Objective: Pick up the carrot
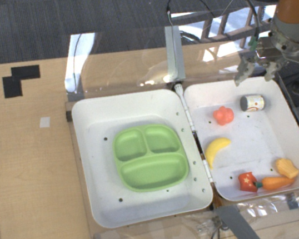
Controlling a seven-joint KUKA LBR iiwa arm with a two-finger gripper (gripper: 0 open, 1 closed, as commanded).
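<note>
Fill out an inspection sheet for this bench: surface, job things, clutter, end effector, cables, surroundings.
Surface: wooden bench bearing left bin and right bin, side by side.
Job's things: carrot lying in the right bin's near corner, touching a red toy.
Clutter: green divided plate in the left bin; banana, orange-red fruit, small can and yellow-orange piece in the right bin.
End effector: end effector above the right bin's far edge, far from the carrot; holds nothing seen.
Cables: black cable looping behind the bins.
Surroundings: dark floor beyond the bench.
</note>
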